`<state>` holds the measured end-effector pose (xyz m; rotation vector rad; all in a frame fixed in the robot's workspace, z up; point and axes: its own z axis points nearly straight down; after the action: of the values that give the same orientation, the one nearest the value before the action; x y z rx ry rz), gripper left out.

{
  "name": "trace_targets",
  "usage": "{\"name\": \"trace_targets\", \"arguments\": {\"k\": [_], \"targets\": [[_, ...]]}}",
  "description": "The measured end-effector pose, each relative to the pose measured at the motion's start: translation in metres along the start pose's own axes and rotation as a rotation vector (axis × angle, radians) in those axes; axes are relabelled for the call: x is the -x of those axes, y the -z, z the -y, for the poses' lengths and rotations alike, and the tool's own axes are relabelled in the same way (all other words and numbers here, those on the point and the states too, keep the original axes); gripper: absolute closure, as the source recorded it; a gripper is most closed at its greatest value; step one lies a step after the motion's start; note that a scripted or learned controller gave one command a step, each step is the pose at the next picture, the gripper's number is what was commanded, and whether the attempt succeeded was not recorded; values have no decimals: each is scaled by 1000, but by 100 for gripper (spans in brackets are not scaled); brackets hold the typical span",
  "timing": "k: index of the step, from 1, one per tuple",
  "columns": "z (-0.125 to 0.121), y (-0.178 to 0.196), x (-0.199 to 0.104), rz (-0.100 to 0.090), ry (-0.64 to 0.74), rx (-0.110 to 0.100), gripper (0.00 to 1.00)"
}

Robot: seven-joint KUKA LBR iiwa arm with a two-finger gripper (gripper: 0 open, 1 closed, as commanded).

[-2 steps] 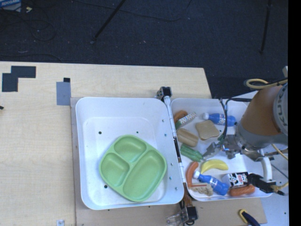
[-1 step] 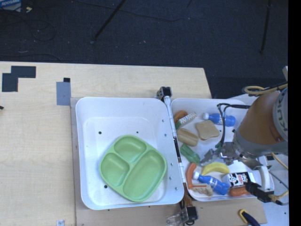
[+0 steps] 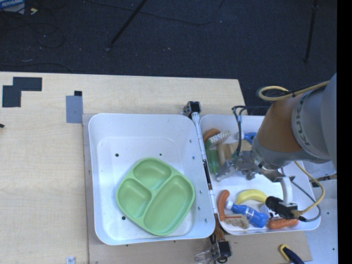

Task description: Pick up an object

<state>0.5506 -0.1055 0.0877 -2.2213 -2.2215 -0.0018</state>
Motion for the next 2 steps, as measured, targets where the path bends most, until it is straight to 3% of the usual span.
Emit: {"name": "trace_targets", "arguments": {"k": [1,2], "targets": [[-78,-1,-8,0,1,-2,0],[-77,6,-9,-2,6,-10,100]]}}
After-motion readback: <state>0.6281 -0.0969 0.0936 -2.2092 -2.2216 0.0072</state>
